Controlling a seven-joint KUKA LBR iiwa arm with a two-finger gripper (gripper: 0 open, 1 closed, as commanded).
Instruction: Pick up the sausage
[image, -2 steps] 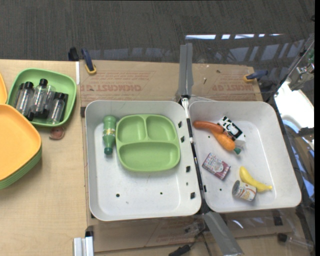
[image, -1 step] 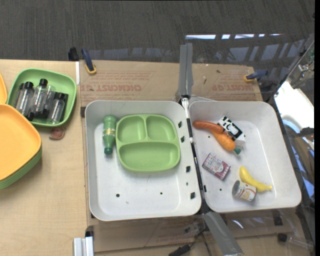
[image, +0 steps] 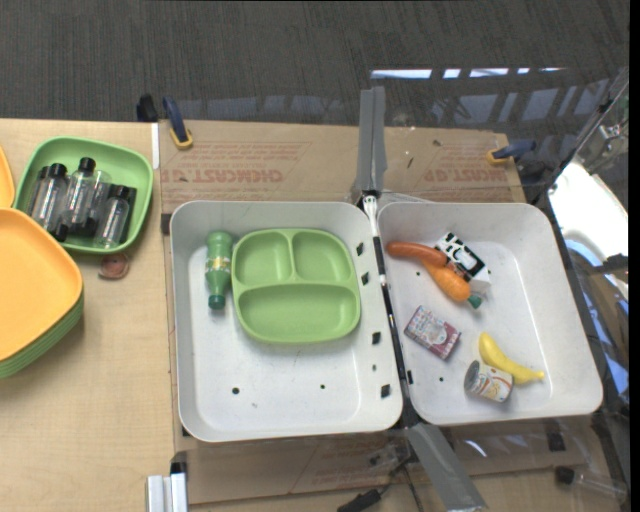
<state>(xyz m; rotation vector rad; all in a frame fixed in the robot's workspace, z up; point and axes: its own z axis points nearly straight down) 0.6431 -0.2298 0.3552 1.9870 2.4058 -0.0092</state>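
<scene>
Visible arm (image: 588, 205) portion: a pale, glossy curved section at the right edge of the frame, mid-height, running diagonally toward lower right. Joint pose cannot be determined.

Two shallow white bins sit side by side on a cardboard-covered bench. The left white bin (image: 200, 400) holds a light green three-compartment plastic tray (image: 296, 285) with a green plastic bottle (image: 218, 268) lying just beside its left edge. The right white bin (image: 570, 370) holds a long reddish-orange sausage (image: 418, 254) touching an orange carrot (image: 452, 284), a black-and-white patterned block (image: 462, 255), a small pink packet (image: 432, 332), a yellow banana (image: 508, 360) and a small tin can (image: 488, 382) lying on its side. Outside the bins at left stand a green dish of dark-capped vials (image: 85, 195) and stacked orange plates (image: 35, 290).
</scene>
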